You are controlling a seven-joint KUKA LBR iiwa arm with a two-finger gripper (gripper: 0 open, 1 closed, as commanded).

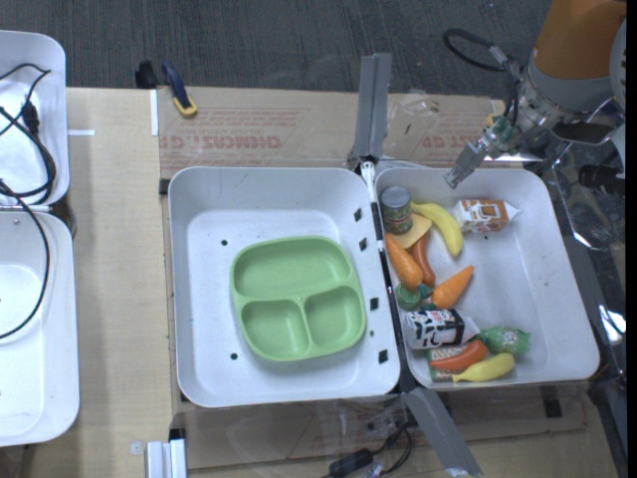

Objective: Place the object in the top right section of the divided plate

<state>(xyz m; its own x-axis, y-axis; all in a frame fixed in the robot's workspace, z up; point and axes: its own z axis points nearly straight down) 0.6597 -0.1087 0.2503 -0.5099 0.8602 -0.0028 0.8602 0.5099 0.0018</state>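
Note:
A green divided plate (296, 297) lies in the left bin (199, 217), with one wide section at the back and two smaller ones at the front, all bare. The right bin (557, 297) holds toy food: a can (396, 208), a banana (444, 226), a small orange carton (484, 215), carrots (405, 263), a black-and-white carton (434, 328) and several more pieces along the front. My gripper (462, 172) hangs over the back edge of the right bin, above and behind the banana, and I see nothing held in it.
A grey post (373, 108) rises between the bins at the back. White trays with black cables (25, 157) sit at the far left. A blue and yellow clamp (177, 90) lies on the bench behind the left bin.

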